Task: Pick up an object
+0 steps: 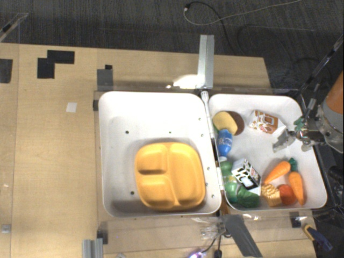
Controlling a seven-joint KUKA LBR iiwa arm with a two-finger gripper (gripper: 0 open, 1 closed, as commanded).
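Note:
The right bin (pixel 317 198) holds several small items. A yellow and brown round piece (pixel 228 121) lies at the back left, with a blue bottle (pixel 224 142) just in front of it. A white and red packet (pixel 265 122) lies at the back. Two toy carrots (pixel 278 171) (pixel 296 186) lie at the front right, beside a gold-wrapped piece (pixel 271 194). A black and white cube (pixel 246 174) rests on green vegetables (pixel 242 196). My gripper (pixel 294 142) hangs over the bin's right side, above the carrots. It is open, with nothing between its fingers.
A yellow divided plate (pixel 169 174) lies in the left bin (pixel 115 122). A metal post (pixel 206 58) stands behind the wall between the bins. Wooden bench top stretches to the left. Cables lie on the dark floor at the back.

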